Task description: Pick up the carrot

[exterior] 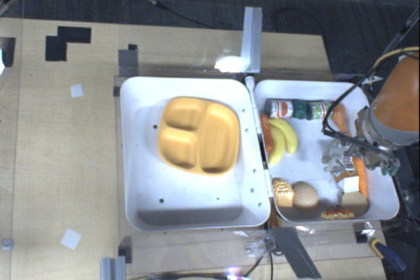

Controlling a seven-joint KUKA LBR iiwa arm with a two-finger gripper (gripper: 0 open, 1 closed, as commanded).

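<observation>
The carrot is a thin orange stick lying lengthwise in the right part of the right bin. My gripper hangs low over that bin, just left of the carrot's upper end and close against it. The arm's orange band and grey wrist sit above it and hide part of the bin's right side. Whether the carrot is touched or held cannot be made out.
The right bin also holds two bananas, a red sausage, a lying can, an orange piece, bread rolls and a white block. A yellow compartment plate lies in the left bin.
</observation>
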